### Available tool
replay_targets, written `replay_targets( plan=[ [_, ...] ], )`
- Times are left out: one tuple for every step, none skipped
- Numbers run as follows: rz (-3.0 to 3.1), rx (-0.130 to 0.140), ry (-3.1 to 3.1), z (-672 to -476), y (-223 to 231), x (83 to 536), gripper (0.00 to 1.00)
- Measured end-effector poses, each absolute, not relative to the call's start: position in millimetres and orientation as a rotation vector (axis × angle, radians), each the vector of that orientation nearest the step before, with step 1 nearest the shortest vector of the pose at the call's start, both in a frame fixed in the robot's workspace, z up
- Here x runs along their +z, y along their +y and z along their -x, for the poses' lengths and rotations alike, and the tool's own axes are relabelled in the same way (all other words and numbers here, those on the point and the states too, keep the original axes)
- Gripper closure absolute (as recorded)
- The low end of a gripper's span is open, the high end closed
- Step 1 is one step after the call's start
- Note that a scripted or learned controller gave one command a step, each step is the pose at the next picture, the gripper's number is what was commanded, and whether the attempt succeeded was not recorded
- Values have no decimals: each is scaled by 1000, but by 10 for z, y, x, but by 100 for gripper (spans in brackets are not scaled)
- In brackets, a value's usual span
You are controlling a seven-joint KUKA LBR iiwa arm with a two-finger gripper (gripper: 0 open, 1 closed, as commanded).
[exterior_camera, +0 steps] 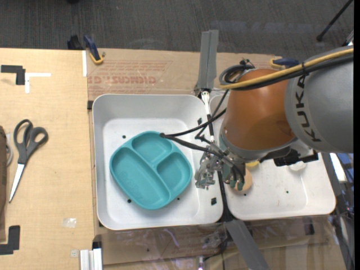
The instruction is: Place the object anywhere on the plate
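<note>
Arm [264, 114]: grey with orange band, reaches in from the right, bulking over the divide between the bins.
Left bin [107, 207]: white, to the gripper's left.
Right bin [304, 204]: white, beneath and right of the gripper.
Plate [150, 169]: teal, three compartments, lying in the left bin just left of the gripper; no object on it.
Gripper [216, 176]: low at the bins' shared wall; opening cannot be told (fingers obscured by cabling).
Object [243, 180]: small tan-and-green item, just right of the gripper, in the right bin; grasp not confirmed.

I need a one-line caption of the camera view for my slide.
KUKA arm's gripper hovers at the bins' shared edge, beside the teal divided plate in the left bin.
</note>
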State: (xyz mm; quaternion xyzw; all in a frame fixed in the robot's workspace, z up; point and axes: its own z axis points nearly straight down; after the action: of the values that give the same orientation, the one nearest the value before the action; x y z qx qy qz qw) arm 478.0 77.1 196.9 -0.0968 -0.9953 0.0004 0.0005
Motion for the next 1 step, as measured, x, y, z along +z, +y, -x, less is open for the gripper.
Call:
replay_targets(
  plan=[
    [221, -20, -3155, -4837, 1436, 1102, 100]
  ],
)
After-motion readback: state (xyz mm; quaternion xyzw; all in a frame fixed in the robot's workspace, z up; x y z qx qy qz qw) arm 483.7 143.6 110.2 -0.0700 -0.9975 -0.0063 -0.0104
